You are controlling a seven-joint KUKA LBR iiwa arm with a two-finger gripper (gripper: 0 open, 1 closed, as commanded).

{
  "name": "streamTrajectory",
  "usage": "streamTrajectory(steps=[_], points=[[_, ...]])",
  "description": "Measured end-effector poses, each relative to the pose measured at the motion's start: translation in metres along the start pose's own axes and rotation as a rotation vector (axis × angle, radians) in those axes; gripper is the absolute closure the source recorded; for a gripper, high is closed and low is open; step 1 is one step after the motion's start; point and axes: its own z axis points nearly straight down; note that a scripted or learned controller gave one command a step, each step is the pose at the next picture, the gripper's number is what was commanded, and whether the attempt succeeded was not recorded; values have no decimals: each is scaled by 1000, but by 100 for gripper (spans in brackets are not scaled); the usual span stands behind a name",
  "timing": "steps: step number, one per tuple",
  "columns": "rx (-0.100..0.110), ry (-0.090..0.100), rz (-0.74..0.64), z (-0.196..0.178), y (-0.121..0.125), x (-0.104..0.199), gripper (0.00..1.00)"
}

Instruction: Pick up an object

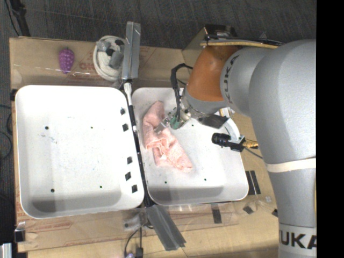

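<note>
Pink cloth [164,141] lies directly beneath the tool [171,122], its long axis slanting away below; whether the tool is pinching it, I cannot tell.

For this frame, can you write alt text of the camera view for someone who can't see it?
A grey KUKA arm reaches from the right, its gripper down at a crumpled pink cloth in the right white bin. The left bin sits alongside; a purple object lies on the bench behind.
</note>
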Motion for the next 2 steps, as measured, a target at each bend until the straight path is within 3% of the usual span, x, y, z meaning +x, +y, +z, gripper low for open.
streamTrajectory(steps=[1,2], points=[[2,3,-5,-99,57,23,100],[3,0,40,-98,78,43,100]])
